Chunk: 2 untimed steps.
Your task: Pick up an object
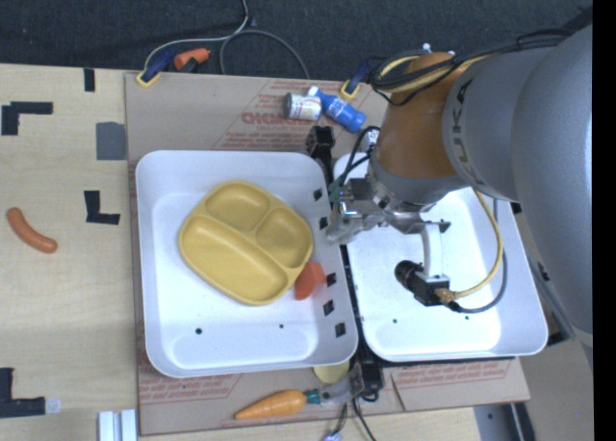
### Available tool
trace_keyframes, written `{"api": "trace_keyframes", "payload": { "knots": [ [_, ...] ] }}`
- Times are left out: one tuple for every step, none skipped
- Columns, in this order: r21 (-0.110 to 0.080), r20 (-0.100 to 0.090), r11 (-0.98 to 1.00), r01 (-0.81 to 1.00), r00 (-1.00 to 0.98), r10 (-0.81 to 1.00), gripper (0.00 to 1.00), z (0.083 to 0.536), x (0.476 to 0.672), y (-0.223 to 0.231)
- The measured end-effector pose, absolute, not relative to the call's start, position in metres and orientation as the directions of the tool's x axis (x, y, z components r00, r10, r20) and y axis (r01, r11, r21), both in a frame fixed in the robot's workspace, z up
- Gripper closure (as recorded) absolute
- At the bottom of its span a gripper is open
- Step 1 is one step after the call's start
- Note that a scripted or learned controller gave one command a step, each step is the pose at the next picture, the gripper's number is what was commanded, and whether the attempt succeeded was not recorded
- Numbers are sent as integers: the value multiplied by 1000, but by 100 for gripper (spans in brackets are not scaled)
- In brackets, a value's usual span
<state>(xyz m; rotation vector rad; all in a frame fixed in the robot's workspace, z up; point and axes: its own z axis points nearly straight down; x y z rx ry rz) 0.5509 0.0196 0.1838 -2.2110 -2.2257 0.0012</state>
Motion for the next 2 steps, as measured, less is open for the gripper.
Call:
{"api": "trace_keyframes", "payload": {
  "knots": [
    [-3,-3,-7,1000,7,1000,100,184,537,-57],
    [-3,3,8,1000,-8,1000,100,184,529,16]
  ]
}}
